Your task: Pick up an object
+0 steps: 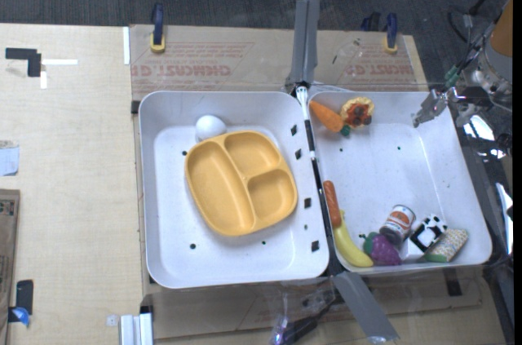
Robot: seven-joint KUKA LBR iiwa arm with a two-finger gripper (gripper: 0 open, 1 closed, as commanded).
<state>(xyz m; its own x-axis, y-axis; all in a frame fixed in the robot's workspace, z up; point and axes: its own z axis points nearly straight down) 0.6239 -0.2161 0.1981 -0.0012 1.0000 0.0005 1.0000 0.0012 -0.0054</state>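
Observation:
The right bin holds the loose objects. An orange carrot and a yellow-and-red toy lie at its far left corner. A red sausage and a banana lie along its left wall. Purple grapes, a small can, a black-and-white item and a beige cob cluster at the near right. My gripper hangs over the bin's far right corner, apart from every object, with nothing seen in it.
The left bin holds a yellow divided plate and a white ball behind it. A grey divider post rises between the bins. Clamps hold cardboard behind them. Cables and the arm crowd the right edge.

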